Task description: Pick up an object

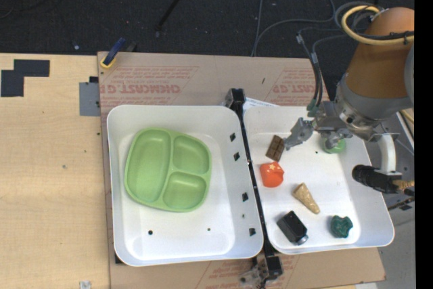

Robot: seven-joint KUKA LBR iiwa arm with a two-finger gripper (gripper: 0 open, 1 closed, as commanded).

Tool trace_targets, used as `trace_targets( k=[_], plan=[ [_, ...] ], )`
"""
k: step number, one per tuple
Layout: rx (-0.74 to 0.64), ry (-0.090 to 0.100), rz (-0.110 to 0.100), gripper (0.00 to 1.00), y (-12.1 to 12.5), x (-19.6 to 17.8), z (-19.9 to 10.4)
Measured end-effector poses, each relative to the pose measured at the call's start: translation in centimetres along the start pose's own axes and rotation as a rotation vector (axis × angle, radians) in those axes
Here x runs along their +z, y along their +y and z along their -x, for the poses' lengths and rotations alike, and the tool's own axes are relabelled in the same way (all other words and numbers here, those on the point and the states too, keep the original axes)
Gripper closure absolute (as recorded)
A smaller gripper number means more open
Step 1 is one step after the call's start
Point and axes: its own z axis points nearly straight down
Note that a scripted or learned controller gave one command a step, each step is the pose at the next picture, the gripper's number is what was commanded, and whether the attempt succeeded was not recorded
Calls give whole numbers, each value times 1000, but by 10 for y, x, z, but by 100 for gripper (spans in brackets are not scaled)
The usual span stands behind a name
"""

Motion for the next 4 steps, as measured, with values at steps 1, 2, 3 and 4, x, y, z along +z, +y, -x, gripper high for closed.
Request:
trace_targets(
  k=[1, 2, 3, 4],
  plan=[
    [0, 0, -2, 0, -2, 43, 2],
    [0, 0, -2, 0, -1, 85, 4],
    [0, 0, -3, 0, -5, 147, 0],
    [1, 0, -1, 100, -4, 135, 1]
  ],
)
